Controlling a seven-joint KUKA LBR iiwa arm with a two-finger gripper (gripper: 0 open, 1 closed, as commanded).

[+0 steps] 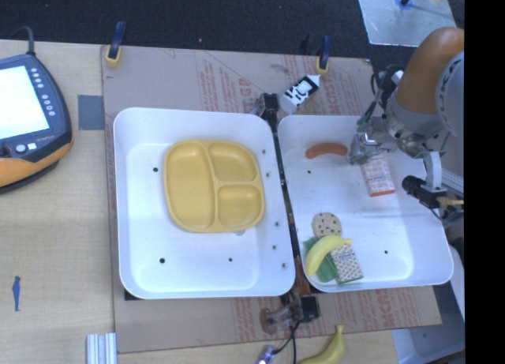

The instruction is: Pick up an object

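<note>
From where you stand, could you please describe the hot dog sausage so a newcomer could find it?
Look in the right-hand white bin, along its far edge. The sausage lies there flat, just left of the gripper. It is the one reddish-orange, slim, rounded item; the nearby packet is rectangular.

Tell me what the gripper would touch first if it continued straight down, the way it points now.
Probably the right bin's floor: the gripper hangs between the sausage and the red-and-white packet, though depth is unclear.
</note>
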